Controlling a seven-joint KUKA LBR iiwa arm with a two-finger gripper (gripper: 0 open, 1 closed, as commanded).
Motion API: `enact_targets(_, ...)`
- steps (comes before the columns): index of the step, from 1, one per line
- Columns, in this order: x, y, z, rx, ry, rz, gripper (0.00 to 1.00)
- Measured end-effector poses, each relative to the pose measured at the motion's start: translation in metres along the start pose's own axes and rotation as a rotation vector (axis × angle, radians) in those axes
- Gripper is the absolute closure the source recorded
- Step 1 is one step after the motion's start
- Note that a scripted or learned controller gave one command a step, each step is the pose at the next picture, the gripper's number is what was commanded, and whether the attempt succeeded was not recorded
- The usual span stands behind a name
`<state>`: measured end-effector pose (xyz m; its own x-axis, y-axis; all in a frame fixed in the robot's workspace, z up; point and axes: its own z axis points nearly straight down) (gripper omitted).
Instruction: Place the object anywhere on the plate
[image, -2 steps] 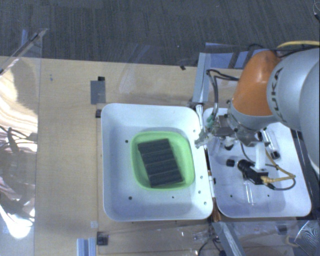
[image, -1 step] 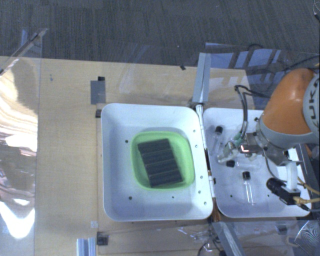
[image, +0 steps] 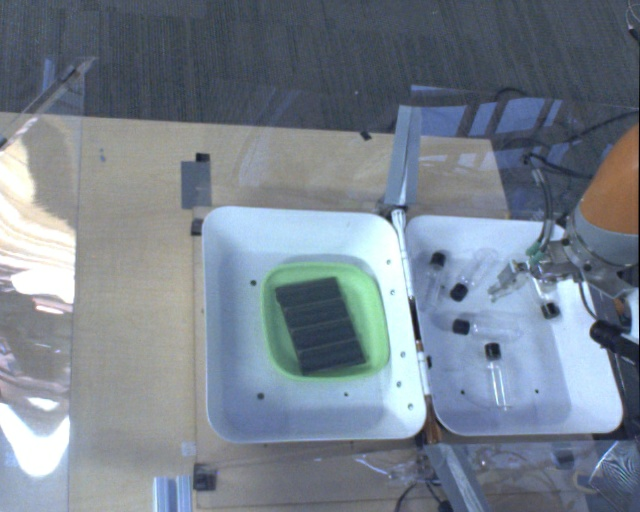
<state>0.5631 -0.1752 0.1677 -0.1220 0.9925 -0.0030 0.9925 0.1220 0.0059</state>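
Jaws' state unclear; one dark block (image: 319, 326) on one green plate (image: 275, 300); several vials (image: 497, 382).

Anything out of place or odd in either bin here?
Nothing looks spilled or broken. A dark ridged block already lies askew on the green plate in the left bin, while small clear vials lie scattered in the right bin.

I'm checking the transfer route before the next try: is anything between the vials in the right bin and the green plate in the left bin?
Only the two white bins' raised adjoining rims stand between the clear black-capped vials and the green square plate. A dark ridged rectangular block already covers the plate's middle.
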Motion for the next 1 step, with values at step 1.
enact_targets(1, -0.0251, -0.0533, -0.1354, -0.005, -0.003, -0.146, 0.0)
